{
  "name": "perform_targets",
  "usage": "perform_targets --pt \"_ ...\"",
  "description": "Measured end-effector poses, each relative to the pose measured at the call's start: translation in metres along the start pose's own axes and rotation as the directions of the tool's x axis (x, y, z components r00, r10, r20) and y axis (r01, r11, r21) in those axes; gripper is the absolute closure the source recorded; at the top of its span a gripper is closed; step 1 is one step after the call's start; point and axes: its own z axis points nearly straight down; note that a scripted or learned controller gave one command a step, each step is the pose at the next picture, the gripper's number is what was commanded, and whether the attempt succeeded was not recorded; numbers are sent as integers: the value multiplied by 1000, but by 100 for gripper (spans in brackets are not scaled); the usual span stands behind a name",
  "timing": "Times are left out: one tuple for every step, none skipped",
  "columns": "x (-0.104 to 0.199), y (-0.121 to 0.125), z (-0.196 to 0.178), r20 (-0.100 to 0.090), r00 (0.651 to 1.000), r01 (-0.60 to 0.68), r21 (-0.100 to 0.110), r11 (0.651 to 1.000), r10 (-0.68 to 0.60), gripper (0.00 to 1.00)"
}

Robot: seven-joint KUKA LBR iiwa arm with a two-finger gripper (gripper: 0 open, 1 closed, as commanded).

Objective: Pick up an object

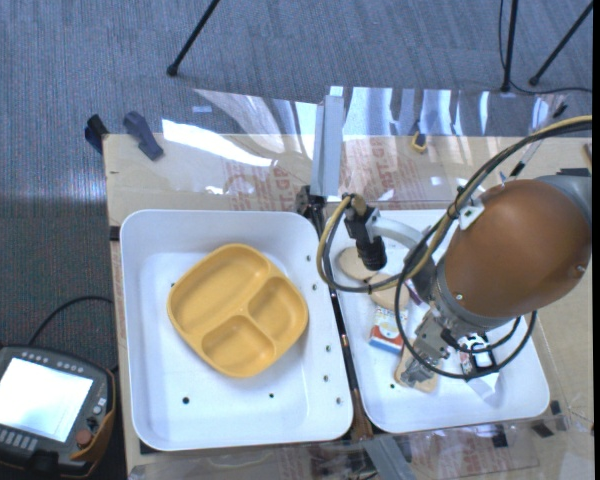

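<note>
My gripper [418, 366] reaches down into the right bin [525, 400], low over a small tan object [422, 381] near the bin's front. The arm's big orange-brown body [515, 248] hides much of this bin. Just left of the gripper lies a small red, white and blue box [385, 338]. A white crumpled item [486, 385] rests to the gripper's right. A pale round piece [352, 261] sits at the bin's back left, partly behind cables. In the left bin [150, 408] a yellow divided plate [238, 308] lies flat in the middle.
Black and yellow cables [330, 253] loop from the arm over the divide between the bins. A metal post [325, 153] stands behind the bins. A teach pendant [42, 403] lies on the floor at the lower left.
</note>
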Motion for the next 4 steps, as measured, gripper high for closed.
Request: perform_targets --pt "-20 -41 0 1 976 216 -1 976 -216 100" --pt "1 -20 0 2 849 528 0 849 -528 100" --pt "7 -2 -21 -1 850 527 -1 850 -527 100" --pt "-48 -61 1 5 845 534 -1 845 -534 100"
